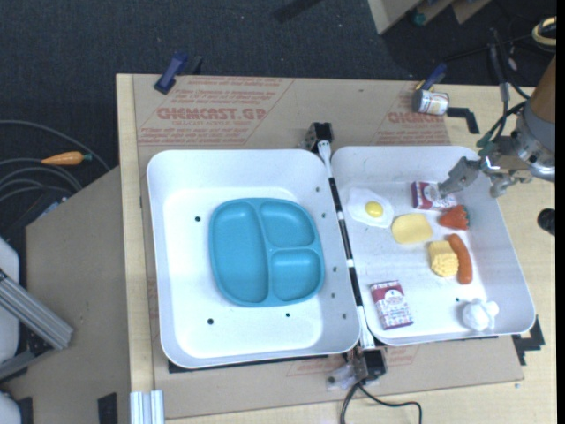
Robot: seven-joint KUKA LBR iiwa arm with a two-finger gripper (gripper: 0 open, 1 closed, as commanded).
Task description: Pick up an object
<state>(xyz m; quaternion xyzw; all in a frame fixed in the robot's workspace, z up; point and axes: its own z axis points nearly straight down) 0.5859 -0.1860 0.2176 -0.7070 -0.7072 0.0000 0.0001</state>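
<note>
Arm (pixel 537 126) reaching from right, gripper (pixel 461 177) angled down-left

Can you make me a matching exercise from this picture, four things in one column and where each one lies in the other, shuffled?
Things:
1. blue divided plastic plate
2. toy fried egg, white with a yellow yolk
3. small red and white carton
4. orange toy carrot

Places:
A. right bin, near its front edge
B. on the floor, left of the bench
C. left bin, in the middle
D. right bin, close to the divider between the bins

Pairs: 1-C, 2-D, 3-A, 4-B
</note>
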